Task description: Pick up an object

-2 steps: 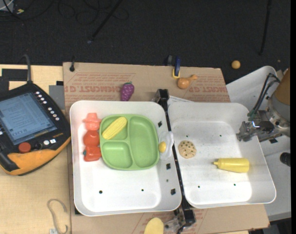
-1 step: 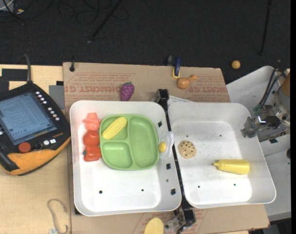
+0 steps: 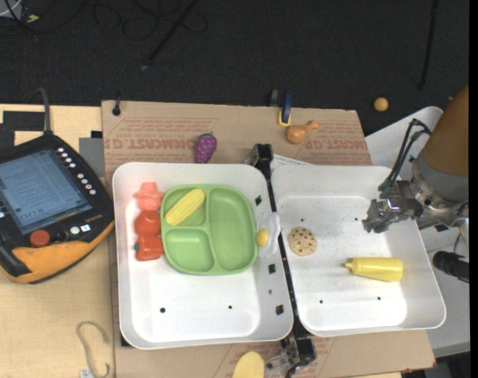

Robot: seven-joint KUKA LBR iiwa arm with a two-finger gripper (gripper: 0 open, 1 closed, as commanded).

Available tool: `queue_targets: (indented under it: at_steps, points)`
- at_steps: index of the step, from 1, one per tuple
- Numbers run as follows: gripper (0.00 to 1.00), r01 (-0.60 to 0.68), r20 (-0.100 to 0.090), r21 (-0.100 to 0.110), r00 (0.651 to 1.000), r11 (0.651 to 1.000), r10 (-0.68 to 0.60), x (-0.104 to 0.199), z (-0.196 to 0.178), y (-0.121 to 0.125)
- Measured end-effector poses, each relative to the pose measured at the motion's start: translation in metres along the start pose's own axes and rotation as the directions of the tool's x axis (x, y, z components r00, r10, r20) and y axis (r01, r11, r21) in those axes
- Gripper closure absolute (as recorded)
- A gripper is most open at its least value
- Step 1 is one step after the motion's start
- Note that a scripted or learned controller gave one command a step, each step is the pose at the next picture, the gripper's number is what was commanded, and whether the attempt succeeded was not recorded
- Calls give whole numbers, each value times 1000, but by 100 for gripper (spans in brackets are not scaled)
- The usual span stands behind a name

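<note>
While hanging over the upper right part of the right bin (image 3: pixel 427 313), shows nothing held: the gripper (image 3: pixel 378 215), dark and small against the white floor (whether wide or narrow, cannot tell). Reaches in from the right on the grey arm (image 3: pixel 447 164).

Nearest to it, just below in the view: a yellow squeeze bottle (image 3: pixel 376 268), lying on its side on the bin floor, nozzle to the left, apart from the gripper. Further left on the same floor: a round speckled cookie (image 3: pixel 302 241), lying flat, well apart from the bottle.

On the rim between the bins: a small yellow piece (image 3: pixel 262 238), too small to name.

In the left bin (image 3: pixel 191 321): a green divided plate (image 3: pixel 209 239) bearing a corn cob (image 3: pixel 183 205) in its upper left compartment; touching the plate's left edge, a red and pink figure (image 3: pixel 148 223).

Beyond the bins, on the cardboard sheet (image 3: pixel 160 132): purple grapes (image 3: pixel 205 146), an orange pear (image 3: pixel 300 131). At the bottom edge, a yellow lemon (image 3: pixel 249 364). At far left, a control pendant (image 3: pixel 42 203) with a lit screen.
</note>
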State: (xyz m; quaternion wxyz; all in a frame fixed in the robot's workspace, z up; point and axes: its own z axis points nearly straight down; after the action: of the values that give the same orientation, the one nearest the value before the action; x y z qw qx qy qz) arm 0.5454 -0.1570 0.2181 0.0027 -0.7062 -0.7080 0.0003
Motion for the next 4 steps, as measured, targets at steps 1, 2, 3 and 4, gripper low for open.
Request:
queue_targets:
  at_steps: [1,2,3,4]
  points:
    - [100,0,0,-1,1000,1000,0,43,-8,-18]
    - [100,1,0,0,1000,1000,-1,99,-15,-35]
    - [100,-3,2,0,1000,1000,3,119,-8,-39]
    - [100,-2,2,-2,1000,1000,2,137,-12,-32]
